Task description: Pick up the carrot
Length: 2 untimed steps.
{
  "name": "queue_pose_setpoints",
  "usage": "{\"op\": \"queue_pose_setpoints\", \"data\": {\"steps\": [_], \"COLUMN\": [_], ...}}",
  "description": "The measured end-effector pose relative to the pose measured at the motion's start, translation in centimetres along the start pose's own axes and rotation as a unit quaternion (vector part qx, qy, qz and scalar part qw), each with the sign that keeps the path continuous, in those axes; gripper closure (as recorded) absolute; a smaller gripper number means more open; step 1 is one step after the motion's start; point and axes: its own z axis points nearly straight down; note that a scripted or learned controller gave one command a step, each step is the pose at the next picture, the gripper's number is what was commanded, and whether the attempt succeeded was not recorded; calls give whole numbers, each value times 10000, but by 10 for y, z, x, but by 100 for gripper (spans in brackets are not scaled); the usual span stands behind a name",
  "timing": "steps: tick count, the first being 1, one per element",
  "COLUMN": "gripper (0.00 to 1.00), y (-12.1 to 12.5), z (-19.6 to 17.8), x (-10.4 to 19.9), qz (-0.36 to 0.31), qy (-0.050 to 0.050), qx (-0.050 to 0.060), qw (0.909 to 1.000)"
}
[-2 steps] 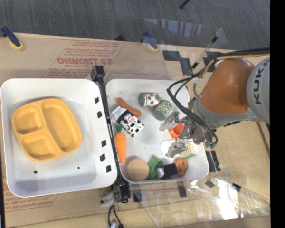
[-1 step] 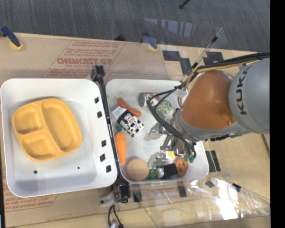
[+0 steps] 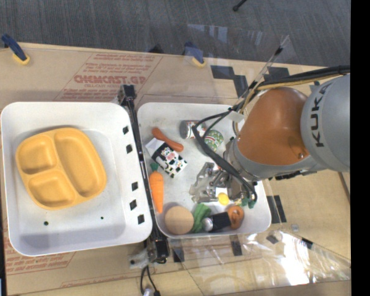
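Note:
The carrot (image 3: 156, 191) is orange and lies lengthwise along the left wall of the right bin (image 3: 172, 108), with its thick end toward the near side. My gripper (image 3: 205, 186) hangs low over the middle of that bin, to the right of the carrot and apart from it. Nothing shows held in it. The orange-banded wrist (image 3: 272, 128) covers the bin's right part.
Around the gripper lie a red sausage (image 3: 167, 139), a black-and-white cube (image 3: 169, 160), a can (image 3: 211, 139), a beige egg (image 3: 179, 219), a green piece (image 3: 201, 217), a black object (image 3: 219, 222) and a small orange toy (image 3: 235, 215). The left bin (image 3: 24, 239) holds a yellow divided plate (image 3: 60, 166).

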Motion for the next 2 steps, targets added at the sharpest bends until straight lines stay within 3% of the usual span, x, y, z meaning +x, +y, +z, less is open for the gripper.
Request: {"op": "queue_pose_setpoints", "data": {"steps": [1, 2], "gripper": [0, 0], "y": [0, 15], "z": [0, -7], "x": [0, -21], "qz": [-4, 1916], "qy": [3, -8], "qx": [0, 1], "qw": [10000, 9815]}}
